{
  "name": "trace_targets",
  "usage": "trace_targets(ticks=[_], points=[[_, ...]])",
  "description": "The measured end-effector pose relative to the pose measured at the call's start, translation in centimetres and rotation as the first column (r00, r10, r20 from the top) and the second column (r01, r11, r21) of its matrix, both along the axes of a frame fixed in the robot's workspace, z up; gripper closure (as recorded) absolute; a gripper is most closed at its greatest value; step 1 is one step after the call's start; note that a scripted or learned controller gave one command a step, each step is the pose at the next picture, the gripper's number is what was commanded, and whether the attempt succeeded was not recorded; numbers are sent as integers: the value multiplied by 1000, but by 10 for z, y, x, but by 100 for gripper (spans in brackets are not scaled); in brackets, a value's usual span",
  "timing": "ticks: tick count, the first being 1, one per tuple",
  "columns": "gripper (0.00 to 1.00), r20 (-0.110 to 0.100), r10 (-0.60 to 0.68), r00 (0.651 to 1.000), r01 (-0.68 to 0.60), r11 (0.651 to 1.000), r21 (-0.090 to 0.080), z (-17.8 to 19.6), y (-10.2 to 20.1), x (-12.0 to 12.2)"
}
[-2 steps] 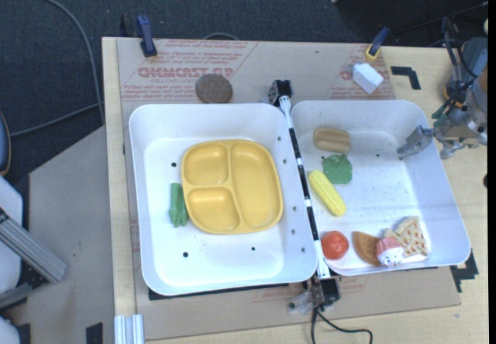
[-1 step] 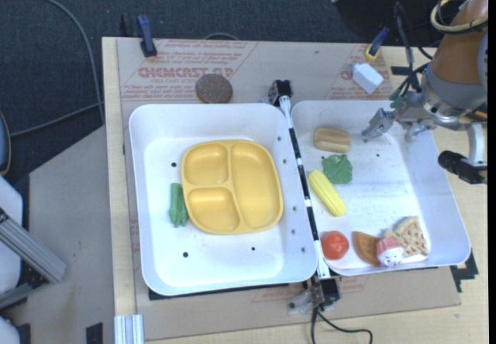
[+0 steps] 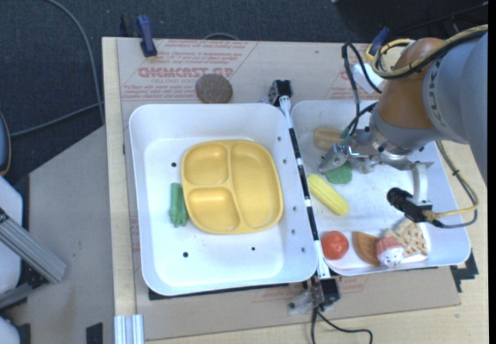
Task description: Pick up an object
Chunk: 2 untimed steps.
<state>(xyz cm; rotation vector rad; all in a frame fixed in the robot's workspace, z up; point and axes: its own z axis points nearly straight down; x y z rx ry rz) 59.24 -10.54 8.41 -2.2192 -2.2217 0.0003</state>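
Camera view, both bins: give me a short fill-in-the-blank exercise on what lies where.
1. The yellow divided plate lies in the ____ bin.
2. The corn cob lies in the ____ bin.
3. The plate has ____ compartments.
4. The end effector hangs just above a small ____ object, near the corn cob.

Missing words: left; right; three; green

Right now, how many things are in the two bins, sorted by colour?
Yellow: 2, the divided plate and the corn cob
Green: 2, the pea pod and a green piece by the gripper
Red: 1, the tomato
Tan or brown: 2, the piece at the top and the one beside the tomato
Multicoloured: 1, the pizza slice
Total: 8
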Motion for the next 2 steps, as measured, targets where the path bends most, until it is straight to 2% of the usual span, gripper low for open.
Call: trace_targets(ticks=[1, 2], points=[[100, 4, 0, 1000, 0, 1000, -1, 11, 0, 1], [100, 0, 0, 1000, 0, 1000, 1, 101, 53, -70]])
